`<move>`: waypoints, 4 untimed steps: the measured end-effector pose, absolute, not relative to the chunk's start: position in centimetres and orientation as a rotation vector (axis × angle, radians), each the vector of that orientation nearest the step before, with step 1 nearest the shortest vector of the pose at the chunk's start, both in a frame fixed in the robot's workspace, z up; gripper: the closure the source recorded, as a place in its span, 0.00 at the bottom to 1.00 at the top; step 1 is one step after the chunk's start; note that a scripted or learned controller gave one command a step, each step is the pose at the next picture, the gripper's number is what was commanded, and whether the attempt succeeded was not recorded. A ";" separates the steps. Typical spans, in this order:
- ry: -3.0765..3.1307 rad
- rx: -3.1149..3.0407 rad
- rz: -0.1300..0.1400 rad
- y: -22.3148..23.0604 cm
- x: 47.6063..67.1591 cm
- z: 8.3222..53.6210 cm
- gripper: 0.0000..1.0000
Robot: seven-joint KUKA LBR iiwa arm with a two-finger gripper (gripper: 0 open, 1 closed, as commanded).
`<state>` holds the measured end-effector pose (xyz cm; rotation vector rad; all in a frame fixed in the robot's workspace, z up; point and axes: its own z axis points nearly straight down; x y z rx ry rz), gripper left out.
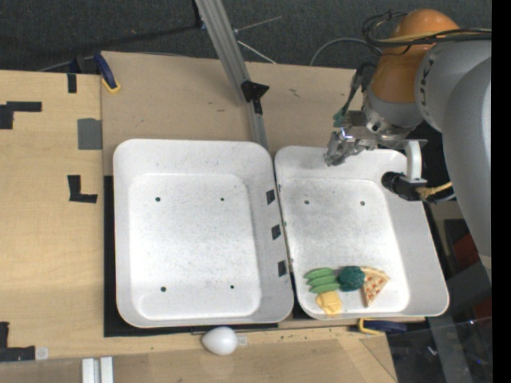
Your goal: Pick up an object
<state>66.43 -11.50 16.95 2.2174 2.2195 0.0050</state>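
Note:
Several small toy foods lie at the near end of the right bin (351, 214): a green pea pod (321, 278), a dark green broccoli-like piece (350, 277), a yellow piece (329, 302) and an orange pizza slice (373, 286). My gripper (338, 148) hangs over the far rim of the right bin, well away from those objects. Nothing shows between its fingertips.
The left bin (192, 230) sits beside the right one, joined by black clips. A white egg-shaped object (219, 341) rests on the bench in front of the left bin. A grey metal bar (231, 54) slants down from the top to the bins' far junction.

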 end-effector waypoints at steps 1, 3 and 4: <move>2.221 2.216 0.004 -11.4 66.5 22.3 1.00; 2.229 2.218 -0.002 -6.1 64.7 23.0 1.00; 2.231 2.217 -0.002 -0.7 63.3 22.9 1.00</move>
